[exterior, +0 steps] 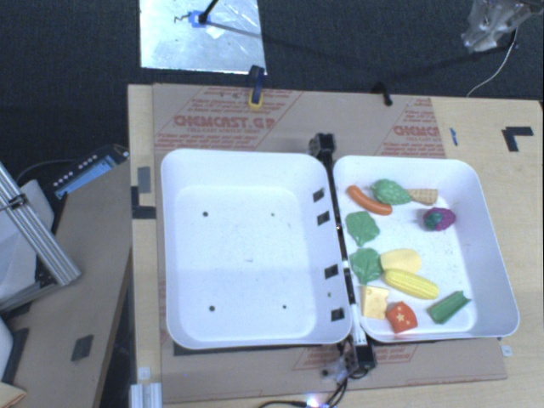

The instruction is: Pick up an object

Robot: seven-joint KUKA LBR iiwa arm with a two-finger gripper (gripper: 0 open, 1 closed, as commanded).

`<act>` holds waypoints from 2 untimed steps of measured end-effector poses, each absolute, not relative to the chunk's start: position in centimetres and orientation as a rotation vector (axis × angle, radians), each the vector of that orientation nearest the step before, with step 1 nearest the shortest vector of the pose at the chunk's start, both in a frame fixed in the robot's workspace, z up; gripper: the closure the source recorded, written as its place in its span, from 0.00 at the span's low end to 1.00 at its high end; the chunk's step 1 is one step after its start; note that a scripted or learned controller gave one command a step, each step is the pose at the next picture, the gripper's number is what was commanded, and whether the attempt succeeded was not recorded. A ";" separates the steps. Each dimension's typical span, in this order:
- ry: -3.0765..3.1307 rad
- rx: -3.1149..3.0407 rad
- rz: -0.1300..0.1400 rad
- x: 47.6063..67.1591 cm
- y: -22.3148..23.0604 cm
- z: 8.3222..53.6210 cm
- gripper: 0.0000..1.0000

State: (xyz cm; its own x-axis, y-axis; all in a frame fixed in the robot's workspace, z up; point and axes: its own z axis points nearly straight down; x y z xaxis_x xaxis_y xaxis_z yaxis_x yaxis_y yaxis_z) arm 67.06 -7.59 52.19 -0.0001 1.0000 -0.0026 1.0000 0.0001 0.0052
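The right bin (489,228) holds several toy foods. An orange sausage (368,200), a green leafy piece (391,192) and a tan cone (422,196) lie at its far side, with a purple piece (439,219) to their right. Two green leaves (362,227) (366,264) lie along the left wall. A yellow lump (399,259), a corn cob (411,284), a cheese wedge (375,301), a red piece (401,316) and a green pod (448,306) fill the near half. My gripper (491,17) hangs high at the top right, far beyond the bench and away from every object.
The left bin (170,228) sits beside the right one, joined by a black hinge strip (331,228). Both rest on a cardboard sheet (221,117). A shiny square plate (200,24) lies beyond the bench. An aluminium rail (34,236) stands at the left.
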 end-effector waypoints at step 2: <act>2.233 2.210 0.006 57.3 2.8 53.6 1.00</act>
